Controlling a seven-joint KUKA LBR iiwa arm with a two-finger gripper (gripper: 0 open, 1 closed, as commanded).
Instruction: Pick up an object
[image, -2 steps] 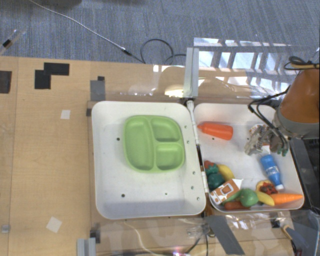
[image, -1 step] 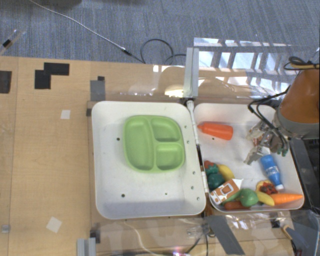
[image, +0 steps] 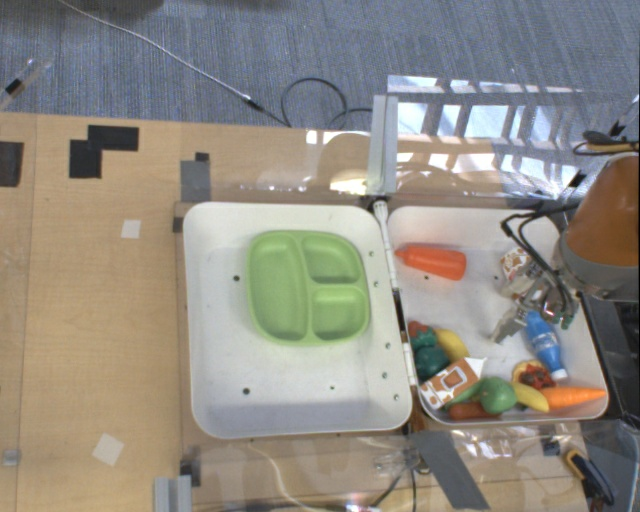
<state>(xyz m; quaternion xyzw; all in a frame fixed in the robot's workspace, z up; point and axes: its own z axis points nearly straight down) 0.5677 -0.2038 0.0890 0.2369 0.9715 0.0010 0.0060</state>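
Note:
My gripper hangs low over the right side of the right bin, with its fingers spread open. A blue bottle lies just under and in front of it, its upper end between the fingertips, not clamped. An orange carrot-shaped toy lies at the bin's back left. Along the front lie a dark green piece, a yellow piece, a small printed box, a green pear, a banana and an orange carrot. A crumpled wrapper sits behind the gripper.
The left bin bears a light green divided plate. The arm's orange band overhangs the right bin's far right corner. A metal frame stands behind the bins, and cables run across the floor beyond.

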